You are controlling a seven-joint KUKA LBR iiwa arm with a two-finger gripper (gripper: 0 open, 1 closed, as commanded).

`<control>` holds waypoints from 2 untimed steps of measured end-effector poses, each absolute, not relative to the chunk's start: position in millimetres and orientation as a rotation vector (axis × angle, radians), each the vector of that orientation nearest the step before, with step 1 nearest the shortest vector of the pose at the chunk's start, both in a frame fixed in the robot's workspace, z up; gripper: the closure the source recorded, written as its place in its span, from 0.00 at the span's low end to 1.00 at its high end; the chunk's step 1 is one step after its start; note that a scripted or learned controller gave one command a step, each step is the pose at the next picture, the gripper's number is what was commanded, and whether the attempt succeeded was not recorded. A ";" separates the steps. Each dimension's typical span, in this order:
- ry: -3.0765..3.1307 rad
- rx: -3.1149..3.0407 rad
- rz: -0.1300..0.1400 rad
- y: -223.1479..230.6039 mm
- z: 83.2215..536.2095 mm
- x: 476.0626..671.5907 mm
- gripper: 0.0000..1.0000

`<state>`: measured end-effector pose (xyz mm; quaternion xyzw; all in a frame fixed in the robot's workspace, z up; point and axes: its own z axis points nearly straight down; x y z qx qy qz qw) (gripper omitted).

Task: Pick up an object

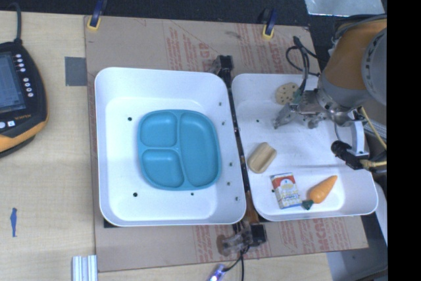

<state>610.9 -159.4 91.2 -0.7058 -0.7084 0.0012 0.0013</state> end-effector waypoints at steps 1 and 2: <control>-2.223 -2.217 0.001 -211.9 92.3 656.3 0.00; -2.227 -2.217 -0.001 -159.1 263.0 645.7 0.00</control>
